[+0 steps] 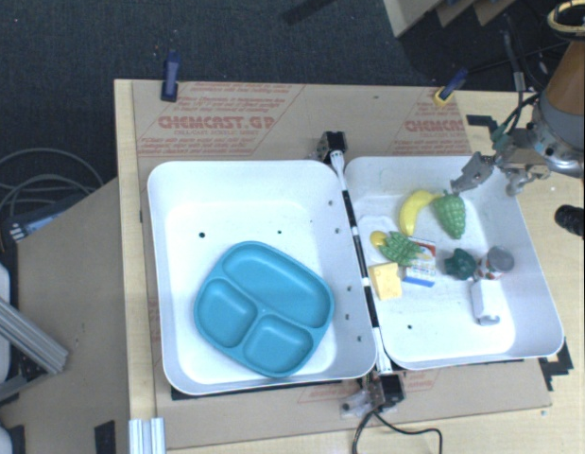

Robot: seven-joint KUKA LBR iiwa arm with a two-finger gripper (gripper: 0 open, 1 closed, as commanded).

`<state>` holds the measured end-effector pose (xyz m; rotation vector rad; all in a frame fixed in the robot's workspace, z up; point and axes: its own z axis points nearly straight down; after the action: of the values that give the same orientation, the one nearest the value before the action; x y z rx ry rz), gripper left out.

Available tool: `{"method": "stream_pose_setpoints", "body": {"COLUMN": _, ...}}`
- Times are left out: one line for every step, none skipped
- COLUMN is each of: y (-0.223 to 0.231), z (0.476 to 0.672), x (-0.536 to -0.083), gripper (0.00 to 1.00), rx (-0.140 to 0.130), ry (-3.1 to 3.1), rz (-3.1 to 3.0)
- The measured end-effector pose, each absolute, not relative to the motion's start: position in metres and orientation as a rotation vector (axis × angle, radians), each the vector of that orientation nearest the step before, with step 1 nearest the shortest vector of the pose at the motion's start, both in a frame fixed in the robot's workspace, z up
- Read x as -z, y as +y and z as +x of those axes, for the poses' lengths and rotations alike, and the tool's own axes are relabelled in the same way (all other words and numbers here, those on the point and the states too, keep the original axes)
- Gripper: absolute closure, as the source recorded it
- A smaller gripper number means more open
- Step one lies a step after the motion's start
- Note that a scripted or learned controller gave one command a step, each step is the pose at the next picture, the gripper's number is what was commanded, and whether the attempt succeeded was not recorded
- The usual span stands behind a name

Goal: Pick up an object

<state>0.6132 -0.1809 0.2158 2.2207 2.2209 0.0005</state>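
The pincer (500, 166) sits at the top right corner of the right bin (533, 334), up near its edge. I cannot tell if it is wide or shut, because it is small and blurry from up here. Nothing looks caught in it.

Just beside it, a little lower and to the left, is a bumpy green toy (451, 214). That looks like the closest thing to grab. It touches a yellow banana (414, 211) on its left side.

What could go wrong? The green toy is round and bumpy, so it might slip out or roll away. The banana is so close that the pincer could bump it or grab both. The bin wall is near too, so the pincer could hit it.

More small toys lie in a pile lower down, like a leafy green one (399, 248) and a yellow block (386, 280). The left bin (179, 192) has a blue tray (264, 307) in it
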Motion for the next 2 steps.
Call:
{"method": "stream_pose_setpoints", "body": {"y": -0.185, "z": 0.61, "x": -0.11, "gripper": 0.0, "rx": 0.003, "ry": 2.223, "rz": 2.225}}
{"method": "stream_pose_setpoints", "body": {"y": -0.171, "z": 0.571, "x": -0.089, "gripper": 0.0, "rx": -0.009, "ry": 2.214, "rz": 2.216}}
